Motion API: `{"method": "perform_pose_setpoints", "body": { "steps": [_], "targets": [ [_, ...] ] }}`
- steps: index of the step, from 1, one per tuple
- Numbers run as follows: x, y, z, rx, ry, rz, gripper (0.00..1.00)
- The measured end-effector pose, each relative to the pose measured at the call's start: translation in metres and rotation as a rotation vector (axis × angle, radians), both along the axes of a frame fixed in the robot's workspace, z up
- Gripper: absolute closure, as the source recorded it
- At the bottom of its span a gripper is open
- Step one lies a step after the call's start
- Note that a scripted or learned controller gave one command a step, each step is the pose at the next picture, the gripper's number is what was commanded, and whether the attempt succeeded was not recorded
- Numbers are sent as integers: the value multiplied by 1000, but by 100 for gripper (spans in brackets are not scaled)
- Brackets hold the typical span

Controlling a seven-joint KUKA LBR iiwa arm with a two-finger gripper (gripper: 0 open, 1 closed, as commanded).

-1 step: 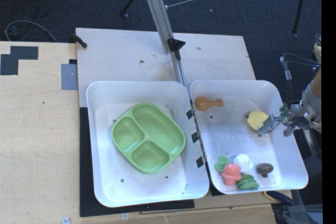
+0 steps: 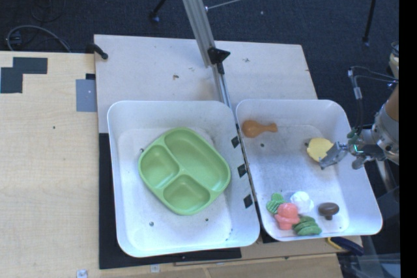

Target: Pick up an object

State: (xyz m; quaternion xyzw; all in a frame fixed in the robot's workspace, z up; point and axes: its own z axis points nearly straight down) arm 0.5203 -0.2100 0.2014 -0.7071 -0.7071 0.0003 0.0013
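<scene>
At the right edge of the frame, the gripper [image 2: 344, 157] is seen low over the right bin [image 2: 355, 205], its jaws spread apart with nothing between them. Just left of the near finger, a rounded, pale yellow object [image 2: 318, 148] is found lying on the bin floor. An orange-brown drumstick toy [image 2: 258, 129] is seen at the bin's upper left. A green divided plate [image 2: 184, 170] is held in the left bin [image 2: 124, 205].
</scene>
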Motion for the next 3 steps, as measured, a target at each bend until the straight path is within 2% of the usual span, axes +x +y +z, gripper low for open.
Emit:
{"method": "perform_pose_setpoints", "body": {
  "steps": [1, 2, 3],
  "targets": [
    [9, 0, -51, 1, 5, 1, 0],
    [8, 2, -105, 1, 5, 0, 0],
    [8, 0, -92, 0, 2, -4, 100]
  ]
}}
